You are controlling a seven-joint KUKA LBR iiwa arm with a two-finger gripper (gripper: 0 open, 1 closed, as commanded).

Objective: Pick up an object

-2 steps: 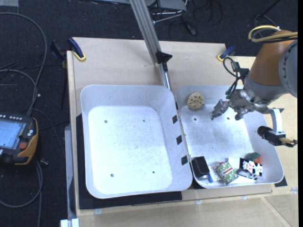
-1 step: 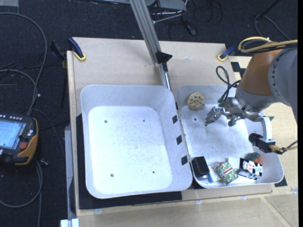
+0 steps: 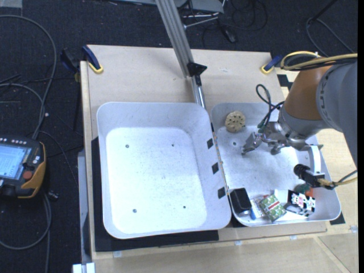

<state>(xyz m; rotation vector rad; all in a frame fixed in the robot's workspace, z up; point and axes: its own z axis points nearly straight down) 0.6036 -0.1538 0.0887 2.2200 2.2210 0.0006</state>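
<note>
Grey arm [image 3: 318,101] partly cut off at frame edge; gripper [image 3: 250,147] over right bin [image 3: 227,164], just below-right of cookie [image 3: 235,120]. Finger state: can't tell, too blurred.

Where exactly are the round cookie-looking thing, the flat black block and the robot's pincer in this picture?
cookie [image 3: 235,120], camera view, middle of its tan top face.
black block [image 3: 240,199], camera view, centre of its flat top, near the right bin's left wall.
pincer [image 3: 248,147], camera view, midway between its fingertips, above the right bin's floor.
</note>
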